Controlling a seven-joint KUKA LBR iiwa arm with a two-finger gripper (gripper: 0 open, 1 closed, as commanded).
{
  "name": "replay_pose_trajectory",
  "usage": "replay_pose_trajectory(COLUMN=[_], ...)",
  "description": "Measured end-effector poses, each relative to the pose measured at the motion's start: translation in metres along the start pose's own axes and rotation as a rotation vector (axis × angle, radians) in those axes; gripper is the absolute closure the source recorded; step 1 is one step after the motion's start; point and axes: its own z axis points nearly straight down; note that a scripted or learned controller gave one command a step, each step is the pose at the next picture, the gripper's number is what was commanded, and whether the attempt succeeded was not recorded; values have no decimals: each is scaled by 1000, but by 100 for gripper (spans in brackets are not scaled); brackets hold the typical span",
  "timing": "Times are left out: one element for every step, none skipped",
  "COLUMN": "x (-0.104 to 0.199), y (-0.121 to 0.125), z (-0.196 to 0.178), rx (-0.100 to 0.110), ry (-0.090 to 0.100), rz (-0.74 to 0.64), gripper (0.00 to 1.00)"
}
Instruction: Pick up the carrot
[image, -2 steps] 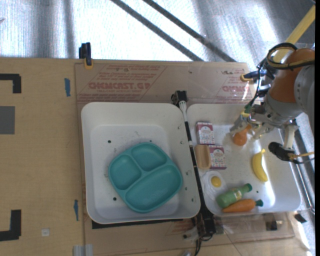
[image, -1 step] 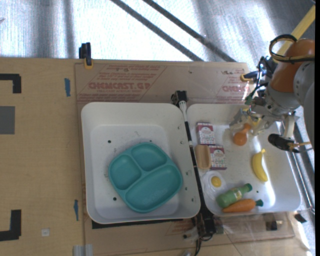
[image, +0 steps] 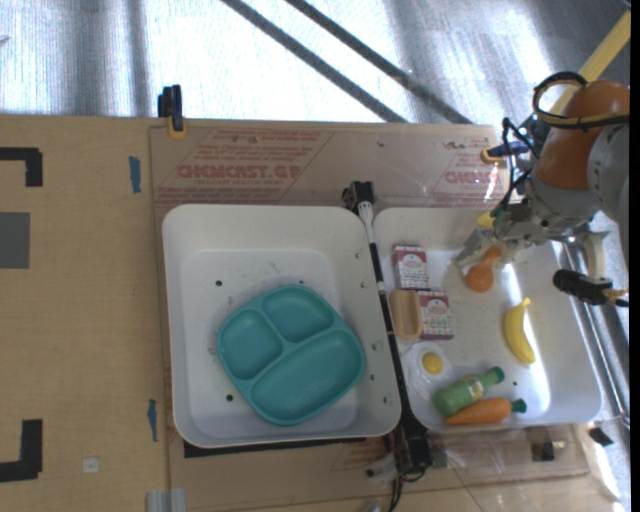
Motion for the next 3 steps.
replay_pose_trajectory(x=[-2,-1,-22], y=[3,3,-51], z=[-13,-12,-51], rx=[-18,-15,-23], ry=[-16,-14,-19], rz=[-4,-4,-282], gripper=[100,0,0])
